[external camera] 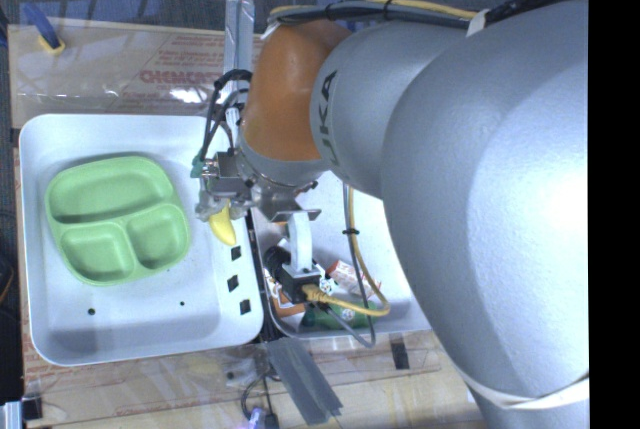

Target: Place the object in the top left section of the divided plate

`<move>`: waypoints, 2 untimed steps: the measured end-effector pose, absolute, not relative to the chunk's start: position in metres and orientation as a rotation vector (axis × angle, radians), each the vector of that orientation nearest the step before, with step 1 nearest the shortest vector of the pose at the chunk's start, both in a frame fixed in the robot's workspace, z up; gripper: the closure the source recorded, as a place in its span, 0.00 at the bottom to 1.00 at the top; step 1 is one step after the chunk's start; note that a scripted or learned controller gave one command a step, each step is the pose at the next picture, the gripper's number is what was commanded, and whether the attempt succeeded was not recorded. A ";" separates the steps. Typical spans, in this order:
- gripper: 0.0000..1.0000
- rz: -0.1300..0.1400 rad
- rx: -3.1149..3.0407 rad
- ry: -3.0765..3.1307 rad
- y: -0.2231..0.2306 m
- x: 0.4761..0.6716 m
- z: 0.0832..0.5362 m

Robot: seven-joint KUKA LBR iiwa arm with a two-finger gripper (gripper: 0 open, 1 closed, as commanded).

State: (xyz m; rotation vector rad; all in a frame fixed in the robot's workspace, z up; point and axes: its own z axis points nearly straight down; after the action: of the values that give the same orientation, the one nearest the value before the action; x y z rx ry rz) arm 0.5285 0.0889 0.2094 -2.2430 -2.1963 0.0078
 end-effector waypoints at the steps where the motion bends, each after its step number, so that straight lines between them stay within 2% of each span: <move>1: 0.00 0.008 -2.243 -2.196 0.089 0.529 0.210; 2: 1.00 0.011 -2.235 -2.201 0.089 0.528 0.219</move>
State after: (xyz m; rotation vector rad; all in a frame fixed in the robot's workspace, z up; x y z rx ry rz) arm 0.5284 0.0894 0.2186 -2.2350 -2.2014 0.0113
